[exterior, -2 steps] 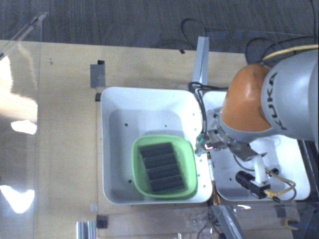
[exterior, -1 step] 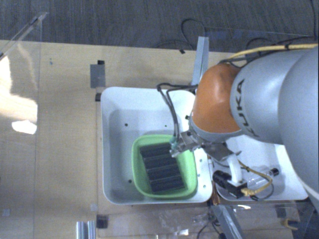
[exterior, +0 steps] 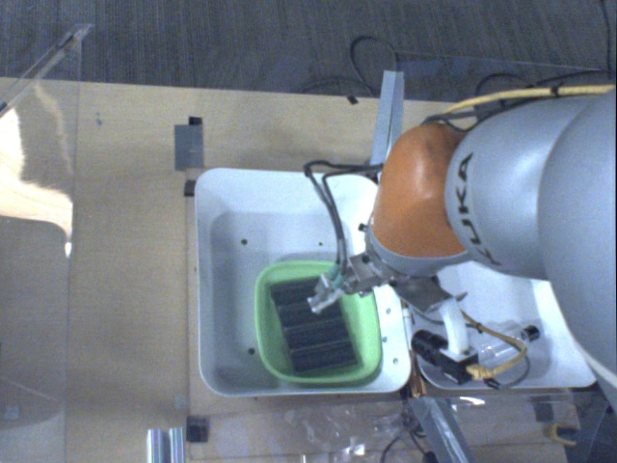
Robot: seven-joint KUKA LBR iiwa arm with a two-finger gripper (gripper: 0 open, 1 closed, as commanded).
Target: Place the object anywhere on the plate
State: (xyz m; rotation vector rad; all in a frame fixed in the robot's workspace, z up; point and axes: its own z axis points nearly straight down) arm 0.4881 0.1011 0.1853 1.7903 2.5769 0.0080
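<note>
My gripper point(exterior: 323, 297) hangs over the green plate point(exterior: 275, 355), which sits at about five o'clock in the left white bin point(exterior: 217, 249). A dark ridged object point(exterior: 313, 336) lies flat on the plate, and my tip meets or nearly meets its upper edge at around one o'clock. My own wrist hides the fingers, so I cannot tell whether they are spread or pressed together.

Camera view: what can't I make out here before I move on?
- End effector over the green plate: too small and blurred to tell its state, or whether it holds anything.
- Dark object on the plate: too blurred to identify.
- Right bin: mostly hidden by the arm.
</note>
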